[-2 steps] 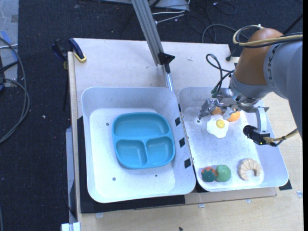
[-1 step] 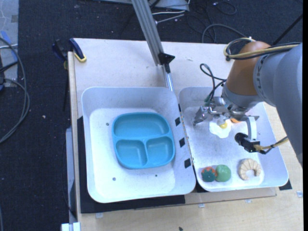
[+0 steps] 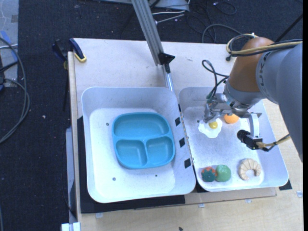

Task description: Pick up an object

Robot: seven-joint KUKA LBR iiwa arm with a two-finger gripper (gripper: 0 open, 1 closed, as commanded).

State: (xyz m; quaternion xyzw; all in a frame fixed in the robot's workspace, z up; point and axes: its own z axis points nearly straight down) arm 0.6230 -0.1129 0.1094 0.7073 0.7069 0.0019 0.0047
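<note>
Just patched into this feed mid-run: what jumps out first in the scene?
The bright blue divided tray in the left bin catches the eye first. Next, the grey arm's gripper hangs in the right bin right above a toy fried egg, an orange piece beside it. A croissant and a green toy lie along that bin's near edge.

Two white bins sit side by side on the bench (image 3: 120, 57). The left bin (image 3: 96, 105) holds a blue three-compartment tray (image 3: 143, 139). In the right bin (image 3: 274, 162), the gripper (image 3: 210, 115) hangs just above a toy fried egg (image 3: 211, 128), with an orange piece (image 3: 231, 119) beside it. A croissant (image 3: 250, 169) and a green-and-red vegetable toy (image 3: 216, 173) lie near the front wall.
</note>
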